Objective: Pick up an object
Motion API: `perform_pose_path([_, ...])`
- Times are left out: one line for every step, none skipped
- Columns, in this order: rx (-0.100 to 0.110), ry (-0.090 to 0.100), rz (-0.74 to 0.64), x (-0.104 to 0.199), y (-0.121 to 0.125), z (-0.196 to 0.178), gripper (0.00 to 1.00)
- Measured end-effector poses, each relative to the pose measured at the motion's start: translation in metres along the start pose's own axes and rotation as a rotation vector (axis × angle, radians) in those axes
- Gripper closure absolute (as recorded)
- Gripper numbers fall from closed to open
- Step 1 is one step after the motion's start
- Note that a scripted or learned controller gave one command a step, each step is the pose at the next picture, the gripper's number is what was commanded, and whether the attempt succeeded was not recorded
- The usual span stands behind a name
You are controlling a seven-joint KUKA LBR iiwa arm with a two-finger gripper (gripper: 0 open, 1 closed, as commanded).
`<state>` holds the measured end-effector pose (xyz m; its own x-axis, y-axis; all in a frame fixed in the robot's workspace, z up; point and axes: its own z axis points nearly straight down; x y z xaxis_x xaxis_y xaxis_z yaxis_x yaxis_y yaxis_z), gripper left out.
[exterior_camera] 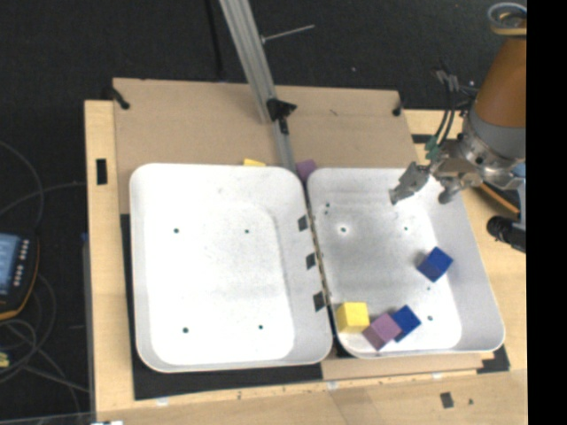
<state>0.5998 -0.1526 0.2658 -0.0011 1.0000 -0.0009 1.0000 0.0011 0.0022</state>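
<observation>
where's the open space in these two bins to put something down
The left bin offers bare floor wall to wall. In the right bin, the middle lies bare. Crowded: its near edge, where the yellow cube, purple cube and a blue cube cluster; another blue cube sits rightward.

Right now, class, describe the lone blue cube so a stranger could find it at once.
Start at the right-hand white bin. Against its near edge sit three blocks bunched together: yellow, purple and blue. The blue cube you want lies apart from them, farther back towards the bin's right wall, touching nothing.
</observation>
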Motion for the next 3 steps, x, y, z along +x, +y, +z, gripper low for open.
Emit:
perform_pose_path([-0.014, -0.009, 0.002, -0.052, -0.031, 0.145, 0.0])
perform_pose_path([-0.022, -0.014, -0.001, -0.059, -0.058, 0.145, 0.0])
perform_pose_path([-0.027, -0.015, -0.003, -0.058, -0.059, 0.146, 0.0])
